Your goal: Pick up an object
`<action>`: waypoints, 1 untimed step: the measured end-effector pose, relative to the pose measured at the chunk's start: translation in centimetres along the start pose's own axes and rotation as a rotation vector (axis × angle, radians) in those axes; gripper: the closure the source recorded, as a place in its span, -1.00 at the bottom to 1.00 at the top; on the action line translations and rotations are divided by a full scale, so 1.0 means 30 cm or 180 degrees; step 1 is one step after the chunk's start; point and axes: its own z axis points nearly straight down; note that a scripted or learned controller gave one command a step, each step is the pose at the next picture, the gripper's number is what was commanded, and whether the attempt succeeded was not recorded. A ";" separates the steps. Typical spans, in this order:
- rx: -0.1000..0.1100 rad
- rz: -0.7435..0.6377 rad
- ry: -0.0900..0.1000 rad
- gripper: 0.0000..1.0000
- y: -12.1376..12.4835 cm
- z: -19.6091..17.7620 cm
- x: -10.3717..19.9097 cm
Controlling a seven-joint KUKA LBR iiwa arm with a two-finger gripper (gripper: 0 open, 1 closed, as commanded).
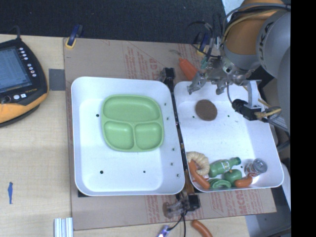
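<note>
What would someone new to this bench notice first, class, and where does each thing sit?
The green plate stands out, lying alone in the left bin. In the right bin a brown disc lies apart near the far end, while a heap of toy food crowds the near edge. The arm looms over the right bin's far end, its gripper just beyond the disc.

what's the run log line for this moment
gripper above right bin's far edge | nothing held | round brown disc just below | green sectioned plate in left bin
</note>
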 end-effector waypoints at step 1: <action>0.0023 0.0007 -0.0012 -1.00 -0.011 0.339 -0.211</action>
